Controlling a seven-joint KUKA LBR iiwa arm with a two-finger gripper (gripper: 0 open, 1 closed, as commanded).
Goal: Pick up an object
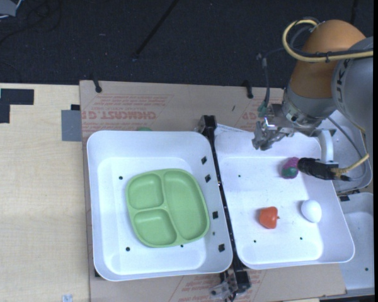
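Small red rounded object (268, 217) lies well apart from the jaws (state indeterminate), so descent risks grasping nothing.

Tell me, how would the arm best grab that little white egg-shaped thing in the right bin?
Probably from straight above, closing the end effector across the narrow middle of the white egg. It lies flat and alone on the floor of the right bin, with bare floor on each side for the fingers. Its smooth, rounded shape could slip, so a centred grip seems safest.
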